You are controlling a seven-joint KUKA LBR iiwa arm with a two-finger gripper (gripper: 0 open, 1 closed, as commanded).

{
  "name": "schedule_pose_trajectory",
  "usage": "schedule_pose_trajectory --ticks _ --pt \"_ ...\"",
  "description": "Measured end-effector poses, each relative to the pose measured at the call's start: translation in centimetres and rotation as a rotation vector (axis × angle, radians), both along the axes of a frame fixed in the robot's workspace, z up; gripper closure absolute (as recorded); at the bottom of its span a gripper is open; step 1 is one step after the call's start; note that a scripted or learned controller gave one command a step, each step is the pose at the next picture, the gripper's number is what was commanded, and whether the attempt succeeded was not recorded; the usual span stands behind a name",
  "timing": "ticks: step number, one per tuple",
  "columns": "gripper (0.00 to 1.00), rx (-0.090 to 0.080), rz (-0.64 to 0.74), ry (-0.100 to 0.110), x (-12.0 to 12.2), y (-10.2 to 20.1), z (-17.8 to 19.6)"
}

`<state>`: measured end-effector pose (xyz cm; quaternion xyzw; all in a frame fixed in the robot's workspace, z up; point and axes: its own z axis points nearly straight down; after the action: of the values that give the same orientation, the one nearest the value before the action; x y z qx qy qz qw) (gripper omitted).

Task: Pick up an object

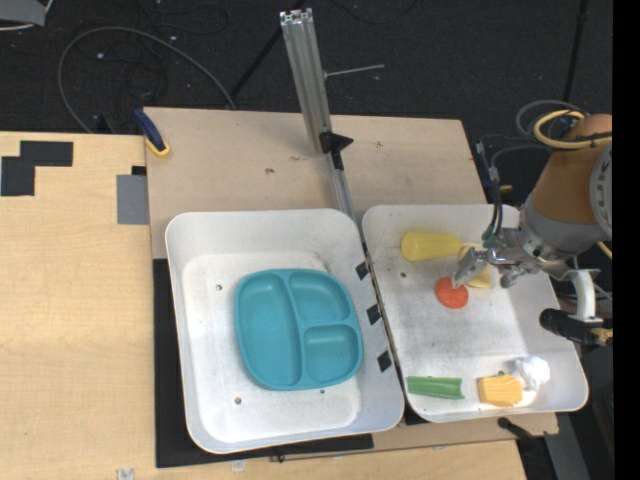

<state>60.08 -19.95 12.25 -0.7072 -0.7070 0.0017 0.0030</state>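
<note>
- Camera view from above the bench shows two white bins side by side: the left bin (190, 268) carries a teal divided tray (297, 328), and the right bin (440, 353) carries the loose pieces.
- Lying in the right bin are a yellow object (428, 246) near its far side, a small red object (452, 294) towards the middle, a green object (435, 388) along the near edge, and an orange-yellow object (500, 391) beside a crumpled whitish piece (533, 373) in the near right corner.
- Reaching in over the right bin, the gripper (466, 271) sits low, just above the red object, its tip close to or touching it; which one I cannot tell.
- Whether the gripper is spread wide or pinched narrow cannot be told at this angle, and nothing is seen clamped in it.
- Progress, as I judge it: the arm is at the approach or grasp stage; no object looks lifted, so the pick itself is not yet done.
- A pale yellow scrap (482, 281) beside the tip is partly hidden by the metal parts, and its shape is unclear.
- Arm (565, 193) and wrist are cut off at the right.
</note>
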Motion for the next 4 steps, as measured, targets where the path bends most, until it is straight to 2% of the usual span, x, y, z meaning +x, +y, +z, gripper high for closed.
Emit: schedule_pose_trajectory --ticks 1,2,4 --pt "0.00 -0.004 -0.001 -0.012 0.2 -0.1 -1.6" --pt "1.00 -0.001 -0.003 -0.007 0.1 -0.2 -1.0" --pt "1.00 -0.003 0.002 -0.010 -0.2 1.3 10.0"
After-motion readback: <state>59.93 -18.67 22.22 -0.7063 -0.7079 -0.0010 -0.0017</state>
